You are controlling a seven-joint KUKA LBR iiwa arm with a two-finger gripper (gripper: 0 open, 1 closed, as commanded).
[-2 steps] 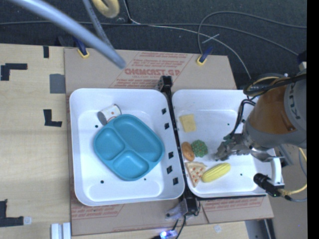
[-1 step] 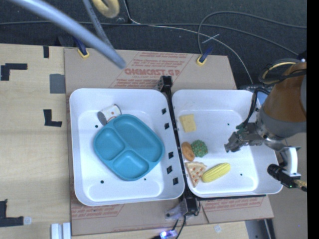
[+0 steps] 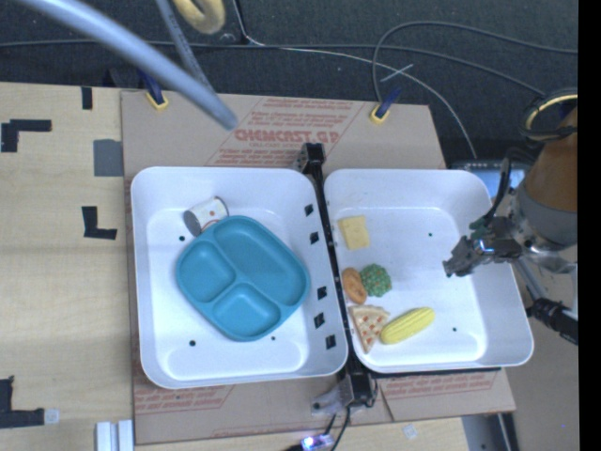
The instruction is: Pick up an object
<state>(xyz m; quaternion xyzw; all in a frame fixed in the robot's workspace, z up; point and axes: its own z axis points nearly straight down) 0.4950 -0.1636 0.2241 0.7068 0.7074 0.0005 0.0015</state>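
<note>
Several toy foods lie in the right bin (image 3: pixel 413 191): a pale yellow cheese square (image 3: pixel 354 232), a green broccoli (image 3: pixel 376 277), an orange-brown piece (image 3: pixel 353 286), a waffle-like wedge (image 3: pixel 368 324) and a yellow corn cob (image 3: pixel 408 324). My gripper (image 3: pixel 464 257) hangs over the bin's right side, well to the right of the foods and apart from them. Nothing shows between its dark fingers.
The left bin (image 3: pixel 150 252) bears a blue divided plate (image 3: pixel 241 276) and a small cup lying on its side (image 3: pixel 206 215). A black clip rail (image 3: pixel 319 242) joins the two bins. Cables run across the dark backdrop behind.
</note>
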